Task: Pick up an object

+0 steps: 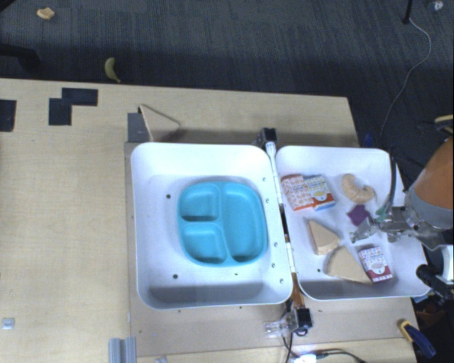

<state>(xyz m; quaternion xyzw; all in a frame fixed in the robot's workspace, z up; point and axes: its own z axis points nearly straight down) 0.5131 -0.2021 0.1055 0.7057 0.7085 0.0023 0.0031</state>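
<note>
We judge approach step: gripper (pixel 370 228) hovers low in right bin (pixel 333 292), near table's right edge, between purple block (pixel 359 213) and small red carton (pixel 374 261). Whether it is spread or pinching, cannot tell. Nothing seen held. Next move: descend squarely, close. Carton print unreadable; larger pack (pixel 306 191) lettering blurred.

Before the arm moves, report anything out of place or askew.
Two small items lie on the dark floor beyond the bench: a yellow banana-shaped piece and a tan piece. In the right bin, the red carton lies tilted.
</note>
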